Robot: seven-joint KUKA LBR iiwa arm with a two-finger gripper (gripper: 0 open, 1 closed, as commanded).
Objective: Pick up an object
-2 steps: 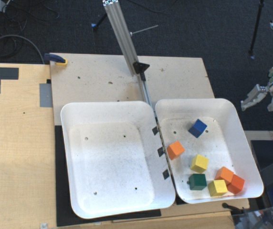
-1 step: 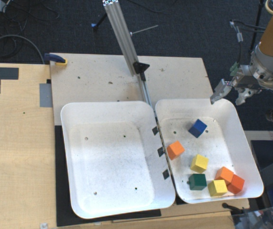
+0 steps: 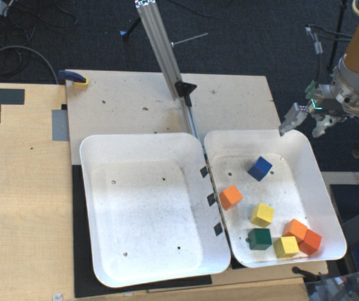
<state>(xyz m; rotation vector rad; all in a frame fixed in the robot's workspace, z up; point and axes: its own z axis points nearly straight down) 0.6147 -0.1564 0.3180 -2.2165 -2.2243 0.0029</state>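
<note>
Fingers [image 3: 290, 119] spread open, holding nothing, poised over the right bin's [image 3: 330, 196] far corner. It looks like the approach step. The blue cube [image 3: 260, 168] sits nearest, just below-left; next move calls for descending squarely over it.

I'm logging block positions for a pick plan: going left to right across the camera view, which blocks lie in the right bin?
Orange block → blue block → red block, far right. The green and yellow blocks and the second orange one overlap in between, so their order is unclear.

Two white bins [image 3: 98, 149], and seven blocks: one blue [image 3: 260, 168], three orange [image 3: 231, 197], two yellow [image 3: 262, 214], one green [image 3: 260, 238].
</note>
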